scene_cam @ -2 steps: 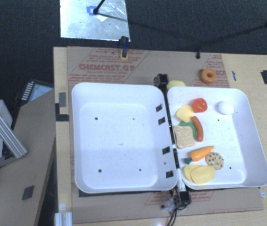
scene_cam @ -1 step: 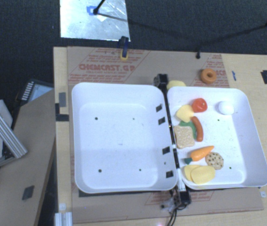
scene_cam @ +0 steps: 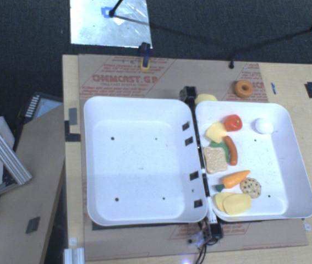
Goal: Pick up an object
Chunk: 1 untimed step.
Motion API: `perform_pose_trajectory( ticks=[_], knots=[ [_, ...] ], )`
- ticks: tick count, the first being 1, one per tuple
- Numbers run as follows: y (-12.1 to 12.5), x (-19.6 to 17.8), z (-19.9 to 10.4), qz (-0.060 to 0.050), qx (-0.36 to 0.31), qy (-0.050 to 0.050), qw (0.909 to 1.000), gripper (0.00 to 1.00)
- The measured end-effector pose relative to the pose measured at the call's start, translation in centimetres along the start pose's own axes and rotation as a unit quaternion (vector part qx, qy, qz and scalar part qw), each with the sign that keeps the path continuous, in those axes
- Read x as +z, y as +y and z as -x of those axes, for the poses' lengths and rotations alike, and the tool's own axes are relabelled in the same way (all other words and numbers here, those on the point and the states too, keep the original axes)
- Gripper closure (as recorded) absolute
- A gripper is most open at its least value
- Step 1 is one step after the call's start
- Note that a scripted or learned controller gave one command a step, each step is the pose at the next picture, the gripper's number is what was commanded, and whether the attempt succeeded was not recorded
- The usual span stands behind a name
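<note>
A lab: bench point(scene_cam: 288, 70) (plywood) bearing white bins point(scene_cam: 139, 164).

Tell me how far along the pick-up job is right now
Nothing looks done yet. The toy foods lie in the right bin: the tomato, the sausage, the carrot, the cookie and the white ball all rest on its floor. A donut sits on the bench behind that bin. Nothing is in hand. The whole pick is left: reach in, close on one item, lift.
</note>
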<state>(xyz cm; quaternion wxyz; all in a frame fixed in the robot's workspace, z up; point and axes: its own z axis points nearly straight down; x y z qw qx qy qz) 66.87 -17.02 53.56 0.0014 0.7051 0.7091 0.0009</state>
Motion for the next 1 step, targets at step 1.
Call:
perform_pose_trajectory(
  ticks=[1],
  knots=[
    [0.02, 0.01, -3.84, 0.000, 0.000, 0.000, 1.0000, 1.00]
  ],
)
